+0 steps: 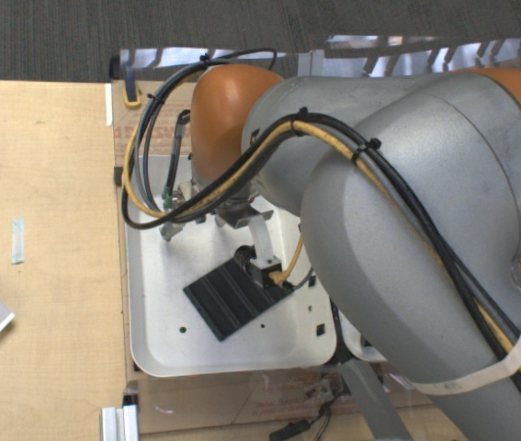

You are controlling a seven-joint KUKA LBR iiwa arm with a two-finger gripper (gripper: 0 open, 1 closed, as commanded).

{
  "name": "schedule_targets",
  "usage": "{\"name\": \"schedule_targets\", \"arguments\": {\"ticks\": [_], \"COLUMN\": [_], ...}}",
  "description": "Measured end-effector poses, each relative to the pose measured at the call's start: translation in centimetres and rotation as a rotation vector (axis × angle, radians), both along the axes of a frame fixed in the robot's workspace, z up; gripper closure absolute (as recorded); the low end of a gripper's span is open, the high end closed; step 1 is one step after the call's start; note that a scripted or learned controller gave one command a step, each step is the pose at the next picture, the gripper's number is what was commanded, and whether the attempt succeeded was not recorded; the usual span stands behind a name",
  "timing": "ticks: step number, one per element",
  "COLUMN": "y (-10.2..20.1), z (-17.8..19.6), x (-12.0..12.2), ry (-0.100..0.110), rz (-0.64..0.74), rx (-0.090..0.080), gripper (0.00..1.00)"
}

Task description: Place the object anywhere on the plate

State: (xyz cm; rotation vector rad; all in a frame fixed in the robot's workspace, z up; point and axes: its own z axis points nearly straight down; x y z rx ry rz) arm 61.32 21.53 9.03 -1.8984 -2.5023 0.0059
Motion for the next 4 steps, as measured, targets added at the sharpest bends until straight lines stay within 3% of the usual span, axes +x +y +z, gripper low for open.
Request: {"name": "schedule_targets", "arguments": {"ticks": [1,2,3,4], "y": [-0.7,1.1,1.1,1.2], "z": [5.4,3.1,3.7,0.1], "x": [1.5,4.5,4.6,4.6], "ry": [-0.002,-0.002,-0.002,-0.001], "rz": [-0.339,-0.523,-0.684,-0.283], "rx": [-0.001,-0.003,-0.002,-0.001], "gripper": [0.0,0.0,0.0,0.0]}}
